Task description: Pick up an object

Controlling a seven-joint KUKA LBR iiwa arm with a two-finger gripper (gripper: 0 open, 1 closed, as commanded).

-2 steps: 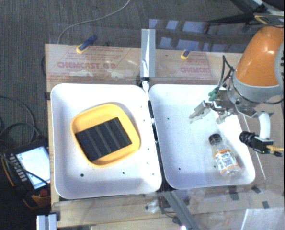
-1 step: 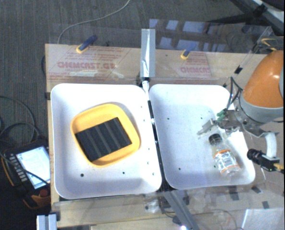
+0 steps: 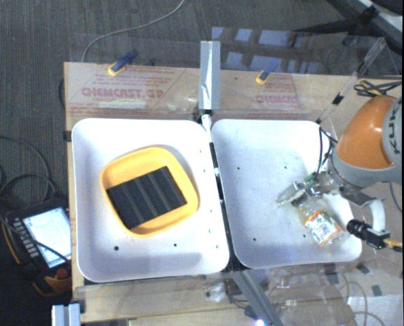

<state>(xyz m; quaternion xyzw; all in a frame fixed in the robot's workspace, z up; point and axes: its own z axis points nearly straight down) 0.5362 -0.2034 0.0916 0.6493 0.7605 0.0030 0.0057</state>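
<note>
claw [image 3: 298, 193] over right bin [image 3: 256, 155] | packet [image 3: 322, 227] beside (grip unclear)

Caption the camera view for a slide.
Gripper low in right bin beside packet; yellow dish in left bin.

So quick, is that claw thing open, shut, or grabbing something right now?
Gripper: low in the right bin, just above a small crinkly packet; open or shut cannot be told.

Robot lab: bench [image 3: 120, 90], white bins [image 3: 93, 250]
</note>
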